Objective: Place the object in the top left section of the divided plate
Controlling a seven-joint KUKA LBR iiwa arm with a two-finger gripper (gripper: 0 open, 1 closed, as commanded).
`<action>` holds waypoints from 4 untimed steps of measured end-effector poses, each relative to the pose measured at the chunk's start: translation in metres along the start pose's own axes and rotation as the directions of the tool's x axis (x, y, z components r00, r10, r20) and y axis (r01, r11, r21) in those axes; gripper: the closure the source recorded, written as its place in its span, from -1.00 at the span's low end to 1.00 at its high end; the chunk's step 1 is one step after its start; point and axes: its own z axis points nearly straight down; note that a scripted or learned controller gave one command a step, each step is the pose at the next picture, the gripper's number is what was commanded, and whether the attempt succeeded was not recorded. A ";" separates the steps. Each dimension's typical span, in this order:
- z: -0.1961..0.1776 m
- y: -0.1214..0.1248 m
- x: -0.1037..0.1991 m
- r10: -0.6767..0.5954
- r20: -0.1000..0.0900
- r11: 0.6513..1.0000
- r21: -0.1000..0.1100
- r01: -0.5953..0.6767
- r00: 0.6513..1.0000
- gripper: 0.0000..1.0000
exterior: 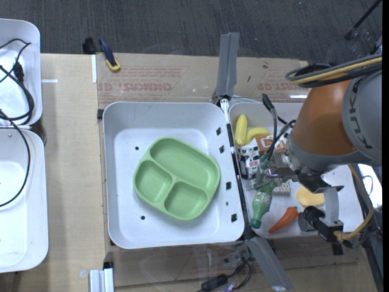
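A light green divided plate with three sections lies tilted in the left white bin. My gripper hangs low over the left part of the right bin, amid the toy food. Just below it lies a green bottle, leaning toward the bin's front left corner. A yellow banana sits at the bin's back, an orange carrot-like piece near the front, and a yellow slice beside the arm. The wrist covers whatever lies straight under it.
A grey divider post stands between the bins at the back. Small printed boxes lie close to the gripper. Black cables hang from the arm. White trays with cables sit at far left. A blue-handled tool lies on the bench behind.
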 end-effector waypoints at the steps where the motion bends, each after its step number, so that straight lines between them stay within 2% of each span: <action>1: -0.053 0.037 -0.014 -0.073 0.002 0.997 -0.003 0.073 0.997 1.00; 2: -0.024 -0.001 0.028 -0.176 0.001 0.984 -0.001 0.176 0.984 1.00; 3: -0.045 0.020 -0.020 -0.002 0.002 1.000 -0.003 0.002 1.000 1.00; 4: -0.015 0.034 -0.016 -0.126 0.001 0.992 -0.001 0.126 0.992 1.00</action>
